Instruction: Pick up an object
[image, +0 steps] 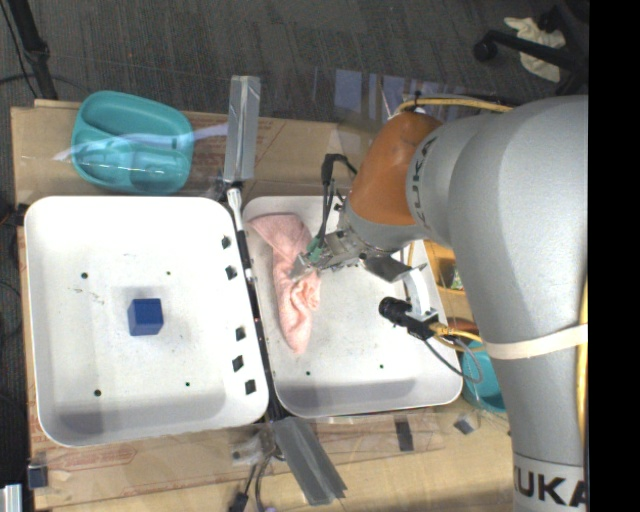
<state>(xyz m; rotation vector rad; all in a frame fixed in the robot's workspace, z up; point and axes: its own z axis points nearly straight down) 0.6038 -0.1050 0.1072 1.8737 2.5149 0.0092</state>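
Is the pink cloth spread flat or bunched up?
Bunched. The pink cloth lies crumpled in a long, folded strip along the right bin's left side.

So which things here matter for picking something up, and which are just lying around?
For the job:
- tool, down at the pink cloth
- pink cloth, crumpled in the right bin
- blue block, alone in the left bin

Lying about:
- teal plastic container on the bench behind the left bin
- chair base on the floor, top right

The white letters "UKA", part of a brand name cut off by the frame, can be read on the arm (520, 300) at five o'clock.
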